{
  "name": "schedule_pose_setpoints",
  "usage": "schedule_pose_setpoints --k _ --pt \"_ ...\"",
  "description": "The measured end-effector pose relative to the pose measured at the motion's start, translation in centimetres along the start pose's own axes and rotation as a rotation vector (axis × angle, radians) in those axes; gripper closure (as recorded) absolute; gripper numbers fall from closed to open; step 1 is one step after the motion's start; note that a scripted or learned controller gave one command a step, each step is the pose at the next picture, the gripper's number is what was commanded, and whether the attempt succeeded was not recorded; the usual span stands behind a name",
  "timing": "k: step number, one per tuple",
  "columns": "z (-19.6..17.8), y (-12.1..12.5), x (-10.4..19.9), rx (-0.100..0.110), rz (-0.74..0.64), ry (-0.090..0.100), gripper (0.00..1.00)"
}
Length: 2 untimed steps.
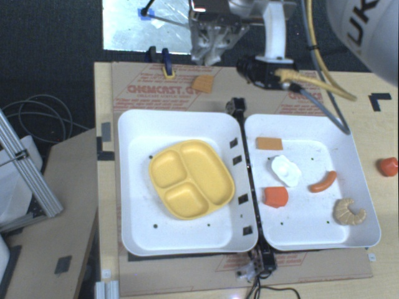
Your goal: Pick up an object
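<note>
A: Stock check, pls. Left bin (pixel 134 185)?

B: 1 item: yellow divided tray (pixel 190 178), three compartments, lying flat, centre of bin.

A: Right bin (pixel 349 167)?

B: 5 items. Orange flat block (pixel 269 144), near the back left. White lump (pixel 285 170), just in front of it. Red-orange chunk (pixel 276 196), front left, near the white lump. Sausage (pixel 322 181), mid-right, lying at a slant. Croissant (pixel 348 212), front right corner.

A: Strays?

B: Tan piece (pixel 202 83) on the cardboard behind the left bin; red piece (pixel 388 166) on the desk (pixel 374 111), outside the right bin.

A: Claw?

B: Claw (pixel 209 53) at the back, above the cardboard, just behind the tan piece, well apart from both bins. Spread or pressed together: can't tell, too dark and blurred. Nothing visible in it.

A: Progress?

B: Est. nothing done yet. Every item lies on its surface, none lifted. Left to do: choose a target, approach, close on it, raise. Tan piece is nearest to the claw, but that's a guess re target.
</note>
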<state>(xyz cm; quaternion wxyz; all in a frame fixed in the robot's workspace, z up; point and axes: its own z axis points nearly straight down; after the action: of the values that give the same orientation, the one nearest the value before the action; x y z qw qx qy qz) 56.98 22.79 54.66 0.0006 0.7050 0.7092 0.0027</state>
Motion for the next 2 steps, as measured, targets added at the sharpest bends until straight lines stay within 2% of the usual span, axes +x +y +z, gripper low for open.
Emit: schedule_pose_setpoints --k 2 --pt "-2.3 0.0 0.1 -0.004 -0.005 0.003 1.0"
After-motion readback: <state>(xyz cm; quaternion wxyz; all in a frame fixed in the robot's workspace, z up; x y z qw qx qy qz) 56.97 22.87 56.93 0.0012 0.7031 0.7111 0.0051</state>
